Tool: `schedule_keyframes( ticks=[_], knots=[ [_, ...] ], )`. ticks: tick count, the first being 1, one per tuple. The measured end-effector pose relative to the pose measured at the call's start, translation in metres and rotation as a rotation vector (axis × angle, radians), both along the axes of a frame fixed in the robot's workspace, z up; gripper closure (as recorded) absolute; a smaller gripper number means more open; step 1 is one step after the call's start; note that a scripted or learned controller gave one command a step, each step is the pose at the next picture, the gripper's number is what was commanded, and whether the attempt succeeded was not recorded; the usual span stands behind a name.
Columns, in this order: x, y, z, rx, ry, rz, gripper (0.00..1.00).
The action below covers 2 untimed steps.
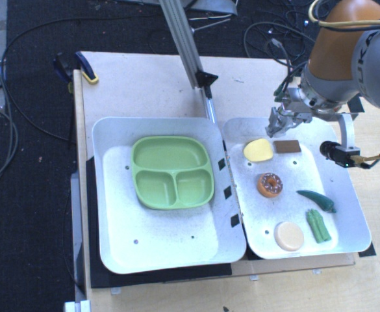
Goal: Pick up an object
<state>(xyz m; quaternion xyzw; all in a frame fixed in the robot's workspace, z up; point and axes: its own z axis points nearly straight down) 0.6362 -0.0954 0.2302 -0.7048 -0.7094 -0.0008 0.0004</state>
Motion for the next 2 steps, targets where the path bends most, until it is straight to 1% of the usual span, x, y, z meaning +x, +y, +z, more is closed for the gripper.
schedule_keyframes(
  ticks=[1, 2],
  knots=[
    [-0.016, 0.05, 0.011, 0.001, 0.001, 0.001, 1.0],
    [-0.037, 0.1, 0.019, 0.0, 0.002, 0.001, 1.0]
  ],
)
